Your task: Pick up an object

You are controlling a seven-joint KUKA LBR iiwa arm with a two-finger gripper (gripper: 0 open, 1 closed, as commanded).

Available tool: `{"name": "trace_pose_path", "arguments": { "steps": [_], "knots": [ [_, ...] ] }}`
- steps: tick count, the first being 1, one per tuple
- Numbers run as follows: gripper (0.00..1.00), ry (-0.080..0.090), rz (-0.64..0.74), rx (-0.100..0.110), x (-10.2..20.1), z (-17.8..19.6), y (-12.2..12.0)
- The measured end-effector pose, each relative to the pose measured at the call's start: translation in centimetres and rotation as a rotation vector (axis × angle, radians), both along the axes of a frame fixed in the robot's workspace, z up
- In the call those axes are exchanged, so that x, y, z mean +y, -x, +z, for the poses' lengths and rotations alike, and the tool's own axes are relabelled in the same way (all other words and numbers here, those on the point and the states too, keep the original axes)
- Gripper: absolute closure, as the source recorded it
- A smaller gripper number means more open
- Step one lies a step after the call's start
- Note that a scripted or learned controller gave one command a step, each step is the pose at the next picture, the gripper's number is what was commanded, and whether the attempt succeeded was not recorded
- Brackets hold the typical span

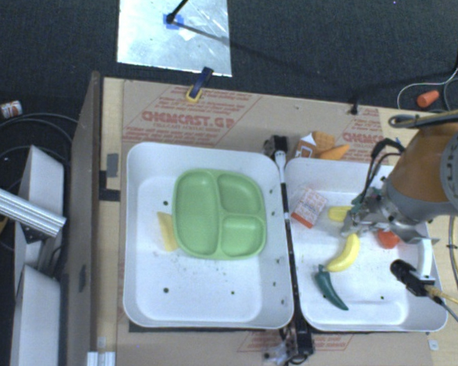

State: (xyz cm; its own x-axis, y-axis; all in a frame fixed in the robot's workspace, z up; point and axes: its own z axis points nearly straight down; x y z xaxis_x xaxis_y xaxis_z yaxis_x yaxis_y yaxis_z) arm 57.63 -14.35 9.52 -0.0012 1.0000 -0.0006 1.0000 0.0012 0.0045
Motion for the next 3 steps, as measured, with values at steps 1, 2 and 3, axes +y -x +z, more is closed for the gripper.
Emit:
{"name": "trace_pose_path", "arguments": {
  "steps": [1, 2, 3],
  "knots": [
    [1.0, -0.003, 0.009, -0.005, 7.6, 9.4, 2.0],
    [0.0, -0.001, 0.001, 0.002, 7.2, 8.9, 2.2],
    [0.0, 0.004, -0.006, 0.003, -0.3, 7.6, 1.1]
  ]
}}
